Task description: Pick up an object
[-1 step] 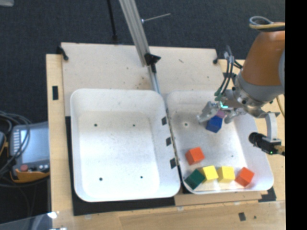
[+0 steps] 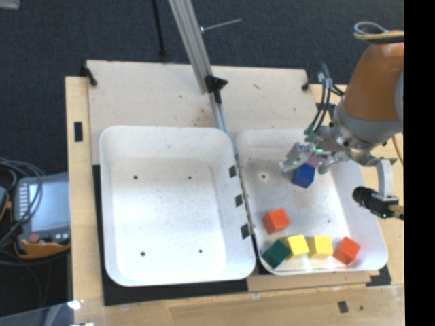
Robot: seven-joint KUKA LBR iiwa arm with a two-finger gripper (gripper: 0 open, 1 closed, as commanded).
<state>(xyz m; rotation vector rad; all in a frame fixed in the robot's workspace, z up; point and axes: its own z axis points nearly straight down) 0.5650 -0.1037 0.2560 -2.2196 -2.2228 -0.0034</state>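
Right bin: gripper over its far half, fingers closed on a blue cube, held clear of the floor. Near edge: green cube, two yellow cubes, orange cube. Another orange cube near the left wall.

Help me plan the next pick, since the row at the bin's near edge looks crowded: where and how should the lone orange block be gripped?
Grip the lone orange block across two opposite flat side faces, coming straight down from above. It sits apart from the others in the right bin, so the fingers likely have room on every side.
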